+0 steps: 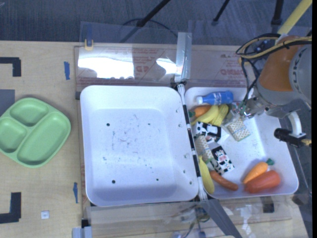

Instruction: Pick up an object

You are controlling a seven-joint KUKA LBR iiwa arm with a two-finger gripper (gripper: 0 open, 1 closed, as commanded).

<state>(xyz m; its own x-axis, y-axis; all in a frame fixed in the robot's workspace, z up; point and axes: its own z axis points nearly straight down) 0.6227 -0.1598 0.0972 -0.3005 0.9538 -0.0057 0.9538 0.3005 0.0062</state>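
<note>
The grey arm's two-finger gripper is hanging over the right shallow white bin at its 12 o'clock side, just beside a speckled beige packet. Whether anything is grasped cannot be told, so the pick is judged unfinished.

You have 2 white plastic bins here: the left bin looks matt and scuffed with fine dark scratches, the right bin smoother. The bench is pale wood with a dull finish. Your green divided plate reads as smooth plastic with a soft sheen. The clear panel behind the bins is glossy and throws glare. The carrot looks like shiny moulded plastic.
</note>
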